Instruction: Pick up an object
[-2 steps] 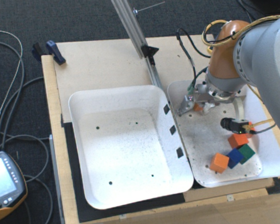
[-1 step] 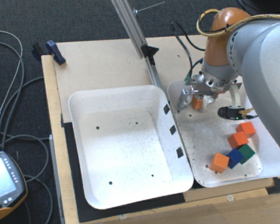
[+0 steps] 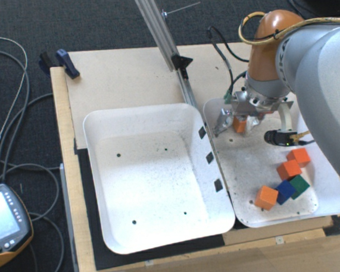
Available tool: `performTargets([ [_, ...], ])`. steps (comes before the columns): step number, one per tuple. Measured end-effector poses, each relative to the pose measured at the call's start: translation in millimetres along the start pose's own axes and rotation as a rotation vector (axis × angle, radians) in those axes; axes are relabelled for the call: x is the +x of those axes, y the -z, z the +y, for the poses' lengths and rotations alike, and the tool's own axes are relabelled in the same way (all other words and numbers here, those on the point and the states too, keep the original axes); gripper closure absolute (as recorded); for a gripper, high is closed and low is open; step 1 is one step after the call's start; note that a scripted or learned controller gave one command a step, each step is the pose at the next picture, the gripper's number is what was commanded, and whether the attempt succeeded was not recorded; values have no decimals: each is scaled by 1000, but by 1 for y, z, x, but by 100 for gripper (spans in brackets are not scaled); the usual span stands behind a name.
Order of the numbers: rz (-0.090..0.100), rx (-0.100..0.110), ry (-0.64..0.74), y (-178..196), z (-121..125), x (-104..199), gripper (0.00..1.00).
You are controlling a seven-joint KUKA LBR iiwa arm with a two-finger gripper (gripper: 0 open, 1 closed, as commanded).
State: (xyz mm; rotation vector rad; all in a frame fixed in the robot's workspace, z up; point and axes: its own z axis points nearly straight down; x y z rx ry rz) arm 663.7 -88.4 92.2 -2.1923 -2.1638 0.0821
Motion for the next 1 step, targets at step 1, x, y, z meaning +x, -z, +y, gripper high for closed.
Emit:
performTargets([
  [1,-4,-91,20,113,-12,76,0],
])
